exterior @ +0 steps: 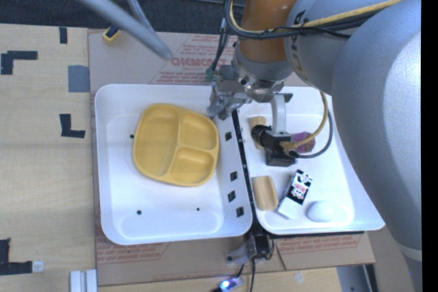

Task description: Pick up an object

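My gripper [220, 106] hangs low over the back of the wall between the two bins, just past the far right corner of a yellow divided plate [176, 145]. The plate lies flat in the left bin [113, 167]. In the right bin [342, 178] lie a tan block [264, 192], a black-and-white carton [295, 193] and a white rounded object [319, 210] near the front. A purple item [302, 141] and a small tan piece [256, 124] sit farther back, partly hidden by the wrist. Nothing shows between the gripper's tips.
The arm's orange band [274, 10] and grey body cover the right bin's back and right side. Cardboard [185, 61] lies under both bins. Grey tubes cross the upper left.
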You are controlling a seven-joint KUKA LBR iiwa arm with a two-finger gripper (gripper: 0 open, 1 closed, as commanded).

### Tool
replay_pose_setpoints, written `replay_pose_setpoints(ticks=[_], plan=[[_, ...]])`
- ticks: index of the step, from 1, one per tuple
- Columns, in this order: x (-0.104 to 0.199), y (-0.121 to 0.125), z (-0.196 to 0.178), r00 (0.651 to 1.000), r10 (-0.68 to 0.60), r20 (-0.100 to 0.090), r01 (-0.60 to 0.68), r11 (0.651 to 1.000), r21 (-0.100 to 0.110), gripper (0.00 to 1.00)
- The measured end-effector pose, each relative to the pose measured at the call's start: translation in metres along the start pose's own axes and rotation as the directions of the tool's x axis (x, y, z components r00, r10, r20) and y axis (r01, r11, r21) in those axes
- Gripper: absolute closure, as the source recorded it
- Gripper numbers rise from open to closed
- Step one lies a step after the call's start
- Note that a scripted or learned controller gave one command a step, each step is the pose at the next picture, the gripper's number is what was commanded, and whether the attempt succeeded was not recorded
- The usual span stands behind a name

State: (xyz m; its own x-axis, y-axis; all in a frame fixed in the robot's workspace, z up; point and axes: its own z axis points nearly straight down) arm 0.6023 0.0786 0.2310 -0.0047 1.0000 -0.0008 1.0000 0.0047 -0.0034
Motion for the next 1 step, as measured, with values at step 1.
replay_pose_setpoints(ticks=[1], plan=[[-0.0021,-0.0001,-0.0013,1.0,0.003,0.0,-0.003,1.0,-0.001,0.0]])
